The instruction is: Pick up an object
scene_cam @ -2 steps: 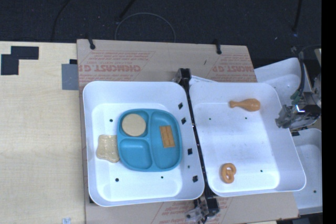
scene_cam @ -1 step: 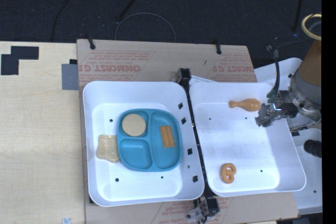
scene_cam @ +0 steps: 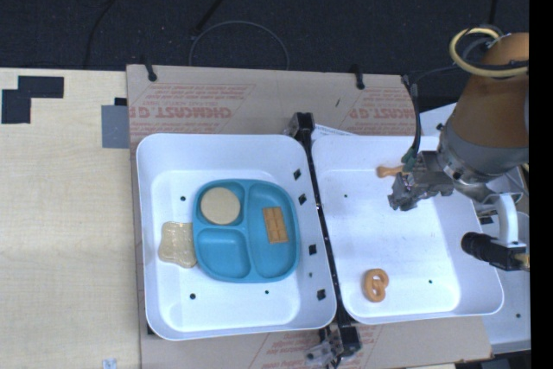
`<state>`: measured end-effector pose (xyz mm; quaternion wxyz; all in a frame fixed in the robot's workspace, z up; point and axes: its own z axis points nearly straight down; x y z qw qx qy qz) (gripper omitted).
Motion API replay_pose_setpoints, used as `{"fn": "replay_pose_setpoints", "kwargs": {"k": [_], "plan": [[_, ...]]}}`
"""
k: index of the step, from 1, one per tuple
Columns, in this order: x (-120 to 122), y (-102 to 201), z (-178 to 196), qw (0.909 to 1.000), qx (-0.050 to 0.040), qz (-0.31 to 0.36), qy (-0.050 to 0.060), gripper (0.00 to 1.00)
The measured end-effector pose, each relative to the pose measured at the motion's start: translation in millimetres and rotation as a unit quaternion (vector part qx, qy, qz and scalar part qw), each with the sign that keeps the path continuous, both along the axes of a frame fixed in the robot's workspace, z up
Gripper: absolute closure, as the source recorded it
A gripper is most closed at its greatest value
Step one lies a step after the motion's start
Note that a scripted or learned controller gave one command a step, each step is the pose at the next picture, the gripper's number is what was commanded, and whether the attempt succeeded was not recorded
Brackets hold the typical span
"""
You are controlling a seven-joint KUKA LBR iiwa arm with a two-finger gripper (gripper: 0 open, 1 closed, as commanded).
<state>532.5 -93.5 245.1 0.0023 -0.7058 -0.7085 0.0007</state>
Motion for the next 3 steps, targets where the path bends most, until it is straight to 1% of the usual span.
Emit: {"fn": "replay_pose_setpoints", "kwargs": {"k": [1, 3], "plan": [[12, 47, -14, 1.0, -0.0001, 0.0, 0.001, 1.0], [46, 155, -2, 1.0, -0.0001, 0.001, -0.001, 1.0]]}}
